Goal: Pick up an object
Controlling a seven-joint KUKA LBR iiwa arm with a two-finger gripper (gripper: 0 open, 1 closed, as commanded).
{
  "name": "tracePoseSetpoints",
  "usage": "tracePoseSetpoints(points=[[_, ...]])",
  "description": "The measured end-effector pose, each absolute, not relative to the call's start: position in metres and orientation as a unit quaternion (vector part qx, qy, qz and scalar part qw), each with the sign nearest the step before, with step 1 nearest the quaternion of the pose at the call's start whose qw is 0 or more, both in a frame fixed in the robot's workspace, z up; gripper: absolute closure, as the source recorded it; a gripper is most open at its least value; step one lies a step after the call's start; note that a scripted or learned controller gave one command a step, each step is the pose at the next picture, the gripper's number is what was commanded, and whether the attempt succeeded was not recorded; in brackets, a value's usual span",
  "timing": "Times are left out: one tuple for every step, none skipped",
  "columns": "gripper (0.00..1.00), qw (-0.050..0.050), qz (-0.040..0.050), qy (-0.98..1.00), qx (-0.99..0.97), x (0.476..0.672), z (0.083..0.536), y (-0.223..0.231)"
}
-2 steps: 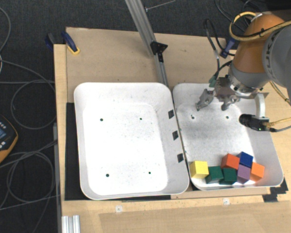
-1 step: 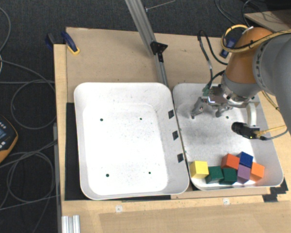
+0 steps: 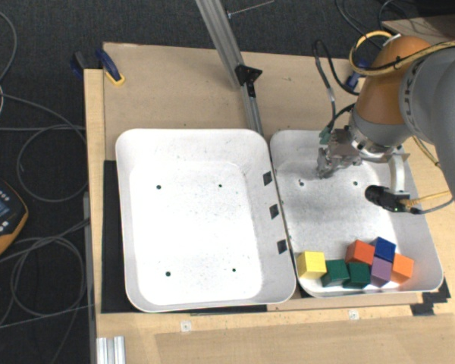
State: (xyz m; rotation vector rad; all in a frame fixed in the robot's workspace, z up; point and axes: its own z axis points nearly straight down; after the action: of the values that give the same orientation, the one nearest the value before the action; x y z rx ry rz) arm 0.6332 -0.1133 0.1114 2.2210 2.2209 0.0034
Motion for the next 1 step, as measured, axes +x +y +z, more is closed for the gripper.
tracePoseSetpoints(points=[[1.0,0.003,0.0021,0.707,0.707,0.6267,0.1721,-0.1144]])
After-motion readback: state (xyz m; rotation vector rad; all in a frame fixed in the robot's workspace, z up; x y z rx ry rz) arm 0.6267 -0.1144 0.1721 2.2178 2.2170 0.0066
